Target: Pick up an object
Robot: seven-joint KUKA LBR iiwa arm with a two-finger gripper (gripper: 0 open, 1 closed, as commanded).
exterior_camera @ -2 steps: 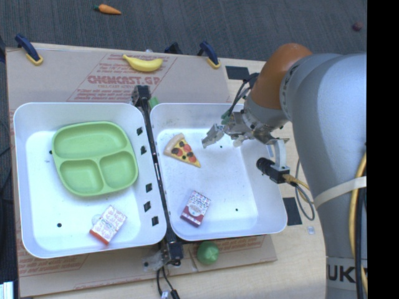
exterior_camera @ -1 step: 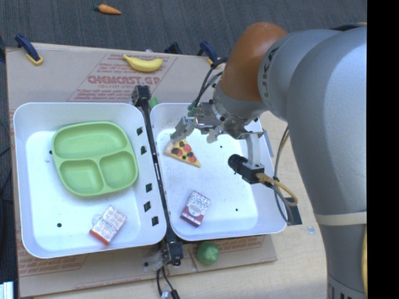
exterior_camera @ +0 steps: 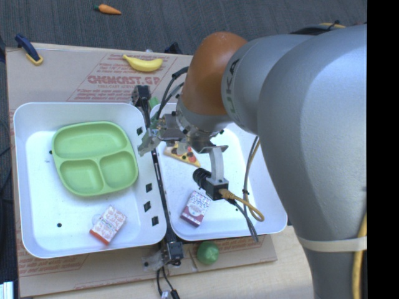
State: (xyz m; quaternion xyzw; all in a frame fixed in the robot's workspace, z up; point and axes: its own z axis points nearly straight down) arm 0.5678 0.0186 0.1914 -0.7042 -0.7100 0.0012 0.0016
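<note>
My gripper (exterior_camera: 182,143) hangs low over the back left part of the right bin (exterior_camera: 268,210), under the grey wrist and its orange band. Right beneath it lies a flat yellow and red pizza-slice toy (exterior_camera: 182,157), partly hidden by the gripper. A small red and white box (exterior_camera: 195,208) lies in the right bin's front part, in front of the gripper. In the left bin (exterior_camera: 31,167) sit a green divided plate (exterior_camera: 93,157) and a second red and white box (exterior_camera: 107,224).
A yellow banana (exterior_camera: 143,61) lies on the cardboard behind the bins. A green ball (exterior_camera: 207,252) rests in front of the right bin. An orange carrot (exterior_camera: 109,9) is on the floor. Cables and a black fitting (exterior_camera: 211,184) trail from the wrist.
</note>
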